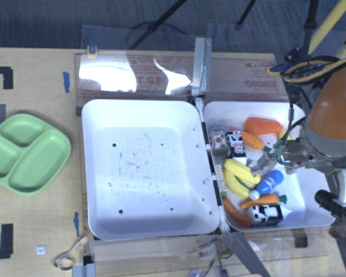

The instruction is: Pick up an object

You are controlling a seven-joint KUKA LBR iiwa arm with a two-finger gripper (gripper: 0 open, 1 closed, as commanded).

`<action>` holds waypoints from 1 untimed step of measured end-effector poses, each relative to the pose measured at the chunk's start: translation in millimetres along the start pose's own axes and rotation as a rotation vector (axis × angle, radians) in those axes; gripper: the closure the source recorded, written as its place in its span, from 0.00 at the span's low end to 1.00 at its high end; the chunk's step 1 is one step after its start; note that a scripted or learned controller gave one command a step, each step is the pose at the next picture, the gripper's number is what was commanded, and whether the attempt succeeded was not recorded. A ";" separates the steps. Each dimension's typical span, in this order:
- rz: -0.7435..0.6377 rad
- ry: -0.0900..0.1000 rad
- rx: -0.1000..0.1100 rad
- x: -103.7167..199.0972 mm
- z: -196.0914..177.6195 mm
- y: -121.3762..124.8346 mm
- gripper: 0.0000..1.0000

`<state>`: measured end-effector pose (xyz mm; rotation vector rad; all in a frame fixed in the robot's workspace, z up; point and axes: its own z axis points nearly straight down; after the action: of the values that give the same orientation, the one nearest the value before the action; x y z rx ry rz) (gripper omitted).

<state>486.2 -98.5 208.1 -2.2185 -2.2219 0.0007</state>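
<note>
1. Bench [34, 68]: I see the pale wooden top spanning the frame, with black corner marks along its left edge and blue tape tabs near the bins.
2. Left bin [144, 166]: a shallow white tray in the centre of the frame, its floor marked only by faint scuffs and small dark dots.
3. Right bin [219, 109]: a second white tray touching the first along their shared rim, right of centre; it holds all the loose items.
4. Arm [334, 114]: grey with an orange band, entering from the right edge over the right bin.
5. Green plate [27, 153]: a divided dish at the left of the frame, well apart from both bins.
6. Banana [240, 176]: yellow, lying in the middle of the right bin, just beside the claw.
7. Orange piece [264, 124]: at the upper part of the right bin.
8. Blue bottle [270, 182]: just below the claw, touching the banana's right side.
9. Carrot [263, 200]: lower in the bin, above a black-and-white toy [265, 213].
10. Claw [264, 161]: low over the items between banana and bottle; I cannot tell its state.
</note>
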 end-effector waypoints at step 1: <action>-0.056 0.000 -0.002 -40.6 86.0 -7.1 0.00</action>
<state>479.1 -139.0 122.0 -2.1568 -2.2835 -0.0010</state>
